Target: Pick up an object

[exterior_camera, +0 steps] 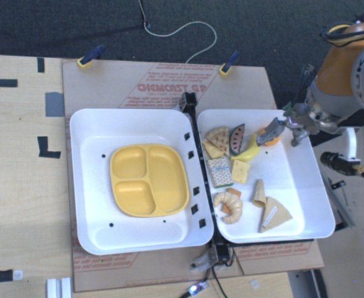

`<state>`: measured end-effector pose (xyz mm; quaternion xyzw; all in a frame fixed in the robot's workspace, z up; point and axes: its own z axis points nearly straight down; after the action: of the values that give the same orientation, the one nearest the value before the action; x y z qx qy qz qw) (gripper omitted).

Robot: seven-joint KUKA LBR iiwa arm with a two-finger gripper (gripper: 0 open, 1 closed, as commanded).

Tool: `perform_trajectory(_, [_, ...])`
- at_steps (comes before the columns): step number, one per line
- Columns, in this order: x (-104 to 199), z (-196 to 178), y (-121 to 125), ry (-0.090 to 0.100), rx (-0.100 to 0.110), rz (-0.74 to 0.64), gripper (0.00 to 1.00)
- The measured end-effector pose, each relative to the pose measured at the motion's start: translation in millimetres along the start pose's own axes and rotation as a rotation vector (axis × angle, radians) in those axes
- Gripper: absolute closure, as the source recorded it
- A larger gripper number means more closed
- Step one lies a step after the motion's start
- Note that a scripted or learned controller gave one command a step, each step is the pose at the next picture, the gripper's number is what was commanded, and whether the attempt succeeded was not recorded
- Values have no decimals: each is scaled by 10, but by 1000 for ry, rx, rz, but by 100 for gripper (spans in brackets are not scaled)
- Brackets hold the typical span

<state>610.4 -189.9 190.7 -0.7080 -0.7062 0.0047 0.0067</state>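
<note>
End effector (283, 131), upper right of the frame, over the upper right part of the right bin (310, 185); an orange piece (270, 134) appears to sit between its fingers, clear of the bin floor, so it seems closed on that piece, though the view is small. The grey arm (340, 73) with its orange band enters from the right edge. Just left of the piece lie a yellow banana (250, 152) and a watermelon slice (236, 139); further left, a tan wedge (217, 141). Below these: a pale yellow block (240, 171), a speckled packet (219, 172), a curled shrimp (230, 207), and two beige cones (267, 207). All look like smooth, hard plastic toy food. The left bin (88, 166) holds a yellow three-section plate (149, 180), glossy with rounded corners. Both bins rest on cardboard (169, 85) on the desk (14, 166). To complete the pick well, a straight vertical lift is advisable, as the hold on the small piece looks shallow.
</note>
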Motion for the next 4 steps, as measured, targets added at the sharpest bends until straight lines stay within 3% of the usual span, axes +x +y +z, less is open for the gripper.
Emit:
perform_trajectory(1, [3,-94,31,-3,-14,-4,0])
perform_trajectory(3, [-46,988,128,2,-16,-4,0])
perform_trajectory(4, [-42,1060,130,-4,-14,-4,0])
